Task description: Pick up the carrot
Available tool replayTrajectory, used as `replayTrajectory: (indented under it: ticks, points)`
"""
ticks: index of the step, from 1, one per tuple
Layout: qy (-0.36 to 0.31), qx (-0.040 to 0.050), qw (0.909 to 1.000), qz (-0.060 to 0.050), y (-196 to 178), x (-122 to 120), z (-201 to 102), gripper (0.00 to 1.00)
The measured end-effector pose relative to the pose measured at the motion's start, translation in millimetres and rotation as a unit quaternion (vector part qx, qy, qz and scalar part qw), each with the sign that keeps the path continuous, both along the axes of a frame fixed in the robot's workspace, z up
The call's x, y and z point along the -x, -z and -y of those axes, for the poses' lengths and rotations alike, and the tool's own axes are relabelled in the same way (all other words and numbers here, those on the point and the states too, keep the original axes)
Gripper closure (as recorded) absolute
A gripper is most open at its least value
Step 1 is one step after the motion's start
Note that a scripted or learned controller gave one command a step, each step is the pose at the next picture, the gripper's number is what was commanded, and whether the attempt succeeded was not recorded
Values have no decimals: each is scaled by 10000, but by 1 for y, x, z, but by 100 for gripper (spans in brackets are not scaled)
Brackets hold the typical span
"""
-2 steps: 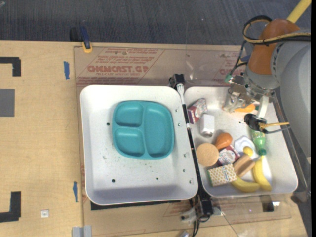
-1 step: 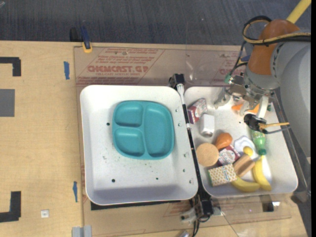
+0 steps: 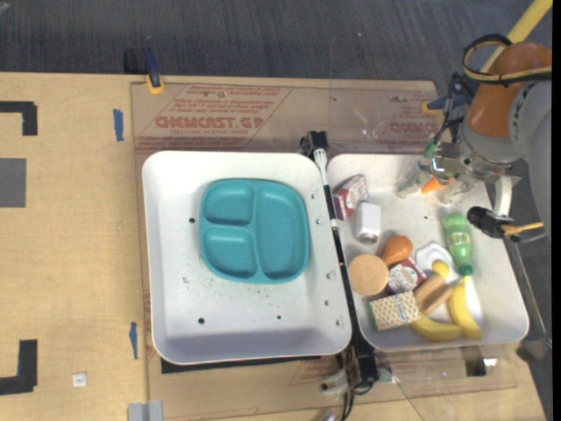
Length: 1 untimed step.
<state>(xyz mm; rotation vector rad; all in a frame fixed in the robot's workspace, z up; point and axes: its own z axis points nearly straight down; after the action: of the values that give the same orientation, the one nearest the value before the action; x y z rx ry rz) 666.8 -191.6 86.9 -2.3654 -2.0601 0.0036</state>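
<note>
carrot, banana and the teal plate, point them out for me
carrot [image 3: 429, 183]: camera view, the orange body showing under the claw.
banana [image 3: 462, 310]: camera view, middle of the yellow curve, right bin's near corner.
teal plate [image 3: 255, 229]: camera view, the ridge between its compartments, left bin.

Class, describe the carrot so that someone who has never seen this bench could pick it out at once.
Start at the right bin, the one crowded with toy food. Look to its far right corner, where the arm's gripper hangs. The carrot is the small orange piece right at the gripper, well apart from the pile; the green bottle and yellow banana lie nearer the camera.
</note>
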Motion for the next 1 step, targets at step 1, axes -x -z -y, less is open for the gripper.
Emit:
replayTrajectory:
  ticks: [1]
  points:
    - [-30,72,10000,-6,-13,0,3,100]
